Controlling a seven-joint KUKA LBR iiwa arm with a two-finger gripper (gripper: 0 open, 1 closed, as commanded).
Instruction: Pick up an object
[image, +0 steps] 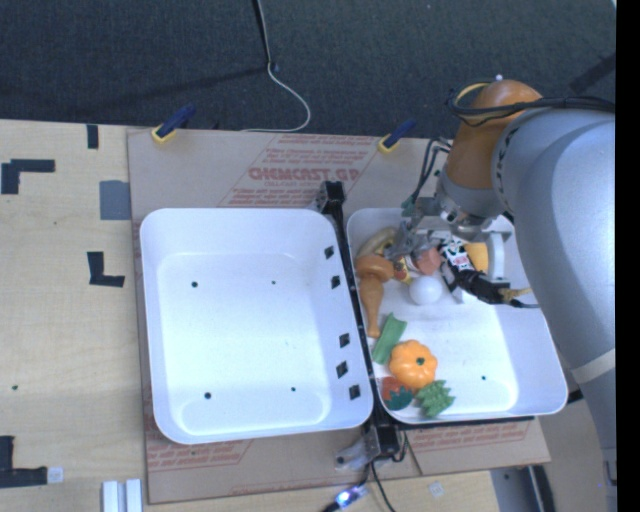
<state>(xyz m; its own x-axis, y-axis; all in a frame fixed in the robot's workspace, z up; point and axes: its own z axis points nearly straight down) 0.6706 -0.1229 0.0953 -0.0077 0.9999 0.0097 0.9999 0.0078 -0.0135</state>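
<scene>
The right bin (510, 385) holds several toy foods. An orange pumpkin (413, 363) lies near its front, with a green piece (388, 338) just behind it and a green leafy piece (436, 399) in front. A white ball (427, 291) rests mid-bin, beside a long tan gourd (372, 287) along the left wall. A yellow banana (379, 243) and a pinkish item (428, 260) lie at the back. My gripper (428, 243) is low over that back cluster, just above the pinkish item and the ball. Its body hides what is directly beneath it.
The left bin (160, 300) sits beside the right one, with a black divider (346, 300) between them. The grey arm (570, 230) with its orange band (495, 100) covers the right bin's right side. A black cable (285, 85) loops behind the bins.
</scene>
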